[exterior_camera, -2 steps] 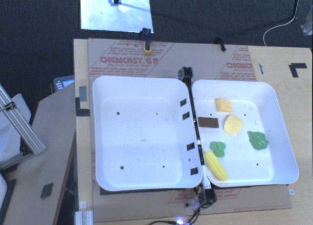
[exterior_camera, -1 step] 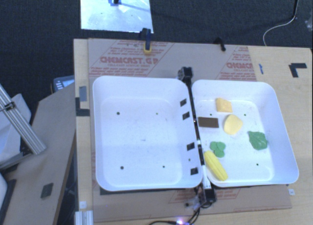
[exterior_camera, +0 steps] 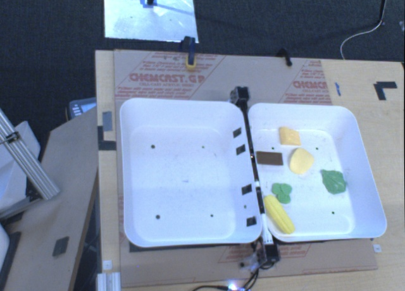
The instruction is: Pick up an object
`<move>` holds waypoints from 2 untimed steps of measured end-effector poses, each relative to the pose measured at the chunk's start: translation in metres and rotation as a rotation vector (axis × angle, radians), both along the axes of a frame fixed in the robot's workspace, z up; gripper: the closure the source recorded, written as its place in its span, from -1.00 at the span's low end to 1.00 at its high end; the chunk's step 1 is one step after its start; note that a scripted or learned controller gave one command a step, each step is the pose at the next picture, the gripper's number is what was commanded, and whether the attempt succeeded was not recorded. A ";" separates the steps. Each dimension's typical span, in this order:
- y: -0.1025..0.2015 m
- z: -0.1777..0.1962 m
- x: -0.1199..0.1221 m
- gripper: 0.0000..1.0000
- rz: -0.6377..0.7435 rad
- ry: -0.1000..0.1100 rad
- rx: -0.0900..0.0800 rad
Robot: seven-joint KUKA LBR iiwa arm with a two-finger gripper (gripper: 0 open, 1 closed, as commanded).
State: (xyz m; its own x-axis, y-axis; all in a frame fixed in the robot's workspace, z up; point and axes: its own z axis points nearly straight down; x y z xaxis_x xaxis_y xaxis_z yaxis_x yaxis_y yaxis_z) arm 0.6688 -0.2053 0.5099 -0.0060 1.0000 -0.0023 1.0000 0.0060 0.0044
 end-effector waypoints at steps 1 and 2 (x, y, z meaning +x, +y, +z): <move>0.000 0.018 0.000 1.00 0.000 0.000 0.000; 0.000 0.026 -0.011 1.00 -0.003 0.000 0.001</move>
